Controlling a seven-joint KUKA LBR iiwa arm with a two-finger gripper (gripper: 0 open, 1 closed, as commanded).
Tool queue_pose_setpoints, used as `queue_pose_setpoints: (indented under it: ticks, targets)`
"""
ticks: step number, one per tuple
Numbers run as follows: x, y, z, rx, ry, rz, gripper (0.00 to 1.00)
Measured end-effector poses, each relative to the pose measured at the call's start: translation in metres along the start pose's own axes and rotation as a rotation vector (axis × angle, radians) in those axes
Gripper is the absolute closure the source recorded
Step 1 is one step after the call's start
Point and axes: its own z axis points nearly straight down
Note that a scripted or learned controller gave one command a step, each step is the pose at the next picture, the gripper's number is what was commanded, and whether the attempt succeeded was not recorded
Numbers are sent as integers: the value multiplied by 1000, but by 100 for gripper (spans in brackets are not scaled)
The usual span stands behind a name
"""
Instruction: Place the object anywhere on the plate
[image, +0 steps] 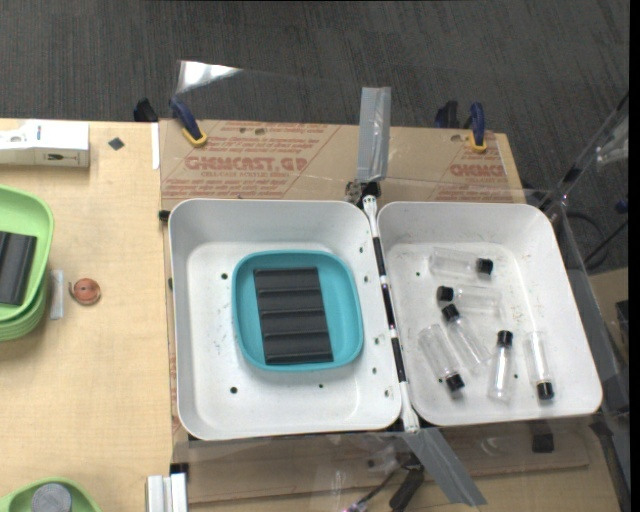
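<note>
A teal plate (345, 318) with a dark ribbed insert lies in the middle of the left white bin (200, 380). In the right white bin (560, 250) lie several clear plastic tubes with black caps: one near the back (462, 266), one in the middle (460, 332), one at the front left (440, 360), one upright-looking at the front (499, 366) and one at the front right (539, 368).
Brown cardboard (260, 155) lies behind the bins, held by blue and yellow clamps (186, 120). A green tray (30, 262) sits at the far left of the wooden bench, with a small copper disc (86, 291) beside it. A white box (42, 144) rests at the back left.
</note>
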Motion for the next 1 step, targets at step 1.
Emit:
queue_pose_setpoints:
  ticks: [1]
  targets:
    - [0,0,0,0,0,0,0]
